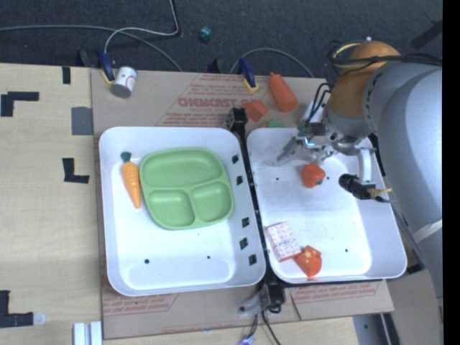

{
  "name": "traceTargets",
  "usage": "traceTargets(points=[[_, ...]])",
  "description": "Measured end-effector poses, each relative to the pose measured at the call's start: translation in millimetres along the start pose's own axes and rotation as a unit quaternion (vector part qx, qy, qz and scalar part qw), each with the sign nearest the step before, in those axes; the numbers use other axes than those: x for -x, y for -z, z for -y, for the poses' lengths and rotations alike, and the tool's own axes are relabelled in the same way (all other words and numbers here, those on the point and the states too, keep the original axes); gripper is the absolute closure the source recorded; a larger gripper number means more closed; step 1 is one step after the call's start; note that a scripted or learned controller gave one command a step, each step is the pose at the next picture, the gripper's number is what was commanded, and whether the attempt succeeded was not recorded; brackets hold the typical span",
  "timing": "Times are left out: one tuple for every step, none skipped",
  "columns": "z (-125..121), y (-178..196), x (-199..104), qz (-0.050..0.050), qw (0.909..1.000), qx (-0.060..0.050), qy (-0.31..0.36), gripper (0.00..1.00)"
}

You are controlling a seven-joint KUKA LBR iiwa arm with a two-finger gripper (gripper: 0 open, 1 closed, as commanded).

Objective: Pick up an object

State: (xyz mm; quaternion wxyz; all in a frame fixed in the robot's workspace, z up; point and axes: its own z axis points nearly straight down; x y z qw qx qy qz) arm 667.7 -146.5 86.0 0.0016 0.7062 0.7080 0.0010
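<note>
The gripper (300, 148) sits low in the right bin (359, 228), near its back wall, with the arm (402, 113) reaching in from the right. Its two fingers (287, 152) stand apart, splayed toward the bin floor, and nothing lies between them. The nearest thing to pick is a small red-orange lump (313, 175), resting on the bin floor just beside the fingers, on the side nearer the camera; it is apart from them, as far as this slanted view lets me judge.

To do this well, I think the gripper should shift until the lump sits squarely between the fingers, then drop until the tips almost meet the floor before closing. A rounded piece like this may squirt sideways if caught off centre.

The lump looks roughly round, glossy and red with an orange cast, perhaps a toy tomato or strawberry; the picture is too soft to say. Another red piece (309, 261) lies at the front of the same bin beside a small patterned packet (282, 240).
</note>
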Motion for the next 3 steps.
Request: traceTargets(points=[[31, 0, -7, 0.001, 1.0000, -0.001, -0.001, 0.00], [30, 11, -7, 0.001, 1.0000, 0.001, -0.001, 1.00], [62, 99, -89, -0.001, 1.0000, -0.002, 0.000, 1.00]])
